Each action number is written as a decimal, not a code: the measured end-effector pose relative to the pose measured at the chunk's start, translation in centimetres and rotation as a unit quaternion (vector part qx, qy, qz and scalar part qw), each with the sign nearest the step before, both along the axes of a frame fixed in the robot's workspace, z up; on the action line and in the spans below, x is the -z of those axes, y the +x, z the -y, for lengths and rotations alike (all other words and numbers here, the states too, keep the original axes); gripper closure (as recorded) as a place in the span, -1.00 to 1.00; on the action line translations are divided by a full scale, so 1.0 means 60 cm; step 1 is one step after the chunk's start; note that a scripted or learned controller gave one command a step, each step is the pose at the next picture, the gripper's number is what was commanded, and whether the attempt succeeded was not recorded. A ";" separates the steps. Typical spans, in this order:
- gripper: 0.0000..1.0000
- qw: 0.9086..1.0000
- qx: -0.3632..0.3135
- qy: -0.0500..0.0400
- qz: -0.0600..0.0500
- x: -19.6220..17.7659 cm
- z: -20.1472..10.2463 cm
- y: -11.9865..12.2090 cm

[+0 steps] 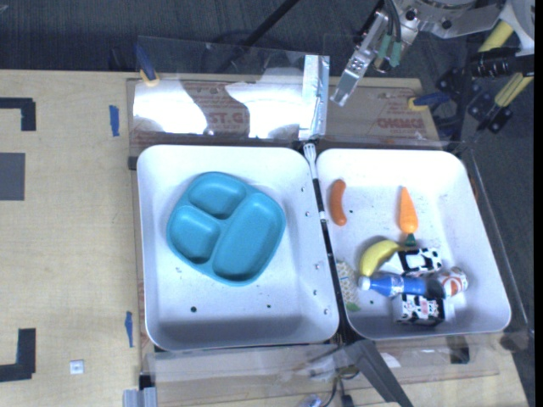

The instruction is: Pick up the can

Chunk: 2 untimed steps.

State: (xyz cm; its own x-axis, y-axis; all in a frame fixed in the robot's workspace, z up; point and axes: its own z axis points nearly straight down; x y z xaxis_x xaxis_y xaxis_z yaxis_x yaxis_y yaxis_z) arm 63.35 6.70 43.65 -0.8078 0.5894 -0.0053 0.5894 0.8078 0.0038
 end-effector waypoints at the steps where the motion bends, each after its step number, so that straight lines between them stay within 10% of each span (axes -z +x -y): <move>1: 1.00 0.971 0.238 0.001 0.000 0.001 -0.012 0.032; 2: 1.00 0.964 0.266 0.001 -0.004 0.073 -0.128 0.054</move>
State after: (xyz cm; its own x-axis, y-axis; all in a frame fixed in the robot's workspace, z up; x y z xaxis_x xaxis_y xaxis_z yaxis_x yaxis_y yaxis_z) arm 66.61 14.40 39.28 -0.3908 0.9205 0.0006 0.9205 0.3908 -0.0015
